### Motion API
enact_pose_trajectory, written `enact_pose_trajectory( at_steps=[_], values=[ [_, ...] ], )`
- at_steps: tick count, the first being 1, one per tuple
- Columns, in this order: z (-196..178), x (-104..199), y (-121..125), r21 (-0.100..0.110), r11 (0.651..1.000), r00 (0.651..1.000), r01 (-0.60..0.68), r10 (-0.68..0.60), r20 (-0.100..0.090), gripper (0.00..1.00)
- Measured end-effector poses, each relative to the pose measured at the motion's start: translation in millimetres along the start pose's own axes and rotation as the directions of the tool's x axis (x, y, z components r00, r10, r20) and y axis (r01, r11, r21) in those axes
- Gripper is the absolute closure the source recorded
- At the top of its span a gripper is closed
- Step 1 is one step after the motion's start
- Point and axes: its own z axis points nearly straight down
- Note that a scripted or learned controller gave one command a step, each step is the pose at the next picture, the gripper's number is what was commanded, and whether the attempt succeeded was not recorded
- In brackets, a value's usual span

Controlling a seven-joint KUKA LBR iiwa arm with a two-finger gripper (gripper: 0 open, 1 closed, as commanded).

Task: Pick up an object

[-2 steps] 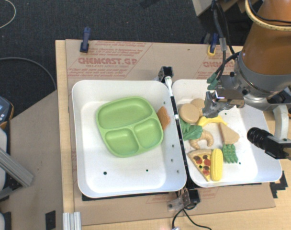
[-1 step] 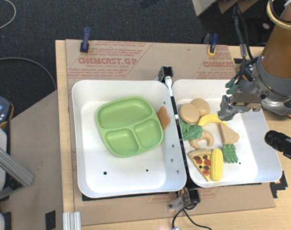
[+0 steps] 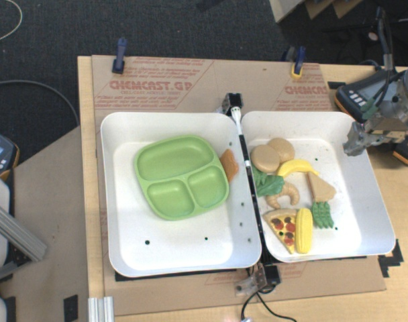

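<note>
The gripper (image 3: 357, 143) hovers at the right bin's (image 3: 365, 200) far right edge; open or closed, nobody can tell. The banana (image 3: 296, 168) lies to its left, long axis crosswise.

In the right bin (image 3: 365, 200), your open floor is the strip along the right wall and the upper right corner. The toy food crowds the left half: cookies (image 3: 272, 155), banana (image 3: 296, 168), green leaf (image 3: 266, 183), pretzel (image 3: 285, 194), pizza slice (image 3: 283, 225) and corn (image 3: 303, 231) lie touching or just beside one another. In the left bin (image 3: 123, 233), the green tray (image 3: 182, 176) fills the middle, leaving bare floor across the bottom and lower left. The pincer (image 3: 357, 141) sits at the right bin's upper right rim.
</note>
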Motion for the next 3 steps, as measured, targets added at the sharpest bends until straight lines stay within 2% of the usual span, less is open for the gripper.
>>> enact_pose_trajectory(
  at_steps=[1, 2, 3],
  values=[
    [37, -82, 38, 0.001, 1.0, 1.0, 0.003, -0.003, -0.001, 1.0],
    [102, 1, -29, 0.012, 1.0, 1.0, 0.013, -0.013, -0.011, 1.0],
    [30, 77, -32, -0.007, 1.0, 1.0, 0.019, -0.019, -0.007, 1.0]
  ],
)
